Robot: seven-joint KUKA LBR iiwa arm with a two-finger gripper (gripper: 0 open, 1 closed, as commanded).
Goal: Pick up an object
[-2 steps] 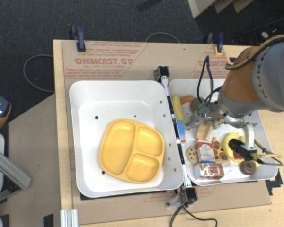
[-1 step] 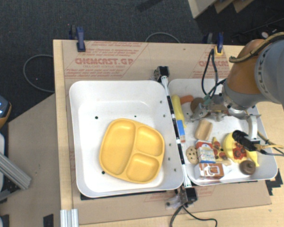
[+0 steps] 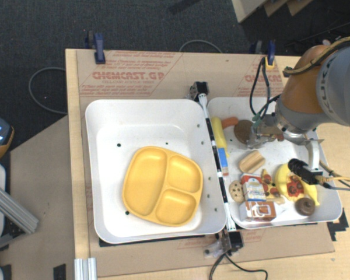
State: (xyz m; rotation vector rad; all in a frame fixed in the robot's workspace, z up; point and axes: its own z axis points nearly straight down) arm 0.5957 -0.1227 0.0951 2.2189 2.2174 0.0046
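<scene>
The grey arm (image 3: 324, 89), its orange band (image 3: 300, 83) at the right edge of the frame, reaches over the right bin (image 3: 278, 152) and sets its gripper (image 3: 262, 134) low over that bin's upper half. We cannot tell whether the gripper is open or closed, and we see nothing held in it. Just to its left, close enough that we cannot say whether they touch, lies a brown round piece (image 3: 242, 132). An orange-red piece (image 3: 229, 122) sits just beyond it, towards the bin's upper left corner. Along the bin's left wall run a yellow stick (image 3: 218, 132) and, below it, a blue piece (image 3: 221, 159). A tan block (image 3: 251, 161) lies near the middle of the bin, below the gripper. The lower part of the bin is crowded. A speckled cookie (image 3: 236, 188) lies at the left, a red-and-white packet (image 3: 255, 186) lies beside it, and a second packet (image 3: 261, 210) lies against the lower wall. To the right are a banana (image 3: 284, 174), small red pieces (image 3: 294, 185) and a dark ring (image 3: 305, 206) near the lower right corner. In the left bin (image 3: 140, 121), a yellow three-part plate (image 3: 162, 185) lies flat in the lower half, well apart from the gripper. Both bins stand on a brown bench (image 3: 134, 69) with red lettering, with a blue clamp (image 3: 98, 45) at its upper left edge.
</scene>
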